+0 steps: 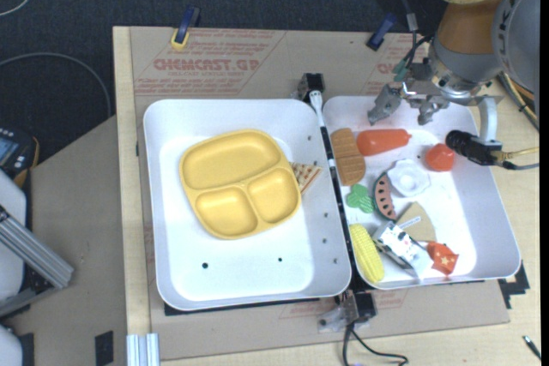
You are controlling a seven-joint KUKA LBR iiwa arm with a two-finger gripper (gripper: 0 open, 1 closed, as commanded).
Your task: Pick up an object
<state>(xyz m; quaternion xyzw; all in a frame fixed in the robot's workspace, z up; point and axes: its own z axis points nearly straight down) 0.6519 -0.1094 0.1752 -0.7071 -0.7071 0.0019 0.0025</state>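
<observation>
My gripper [404, 109] hangs over the back of the right bin [503, 227], open, with nothing between its fingers. An orange carrot-like piece [383, 140] lies just in front of and below it. A red tomato [440, 157] rests to the right of that, and a brown waffle-textured bread piece [347, 155] lies to its left by the bin's wall. Further forward are a watermelon slice [382, 195], a white piece [409, 180], a green piece [358, 201], a corn cob [367, 254], a tan wedge [419, 223], a small white and black toy [397, 245] and a red piece [443, 258].
The left bin [163, 227] holds a yellow divided plate [238, 182] and a small tan waffle piece [305, 175] at the plate's right edge. A black divider [330, 176] runs between the bins. Blue clamps [183, 27] hold the cardboard at the back.
</observation>
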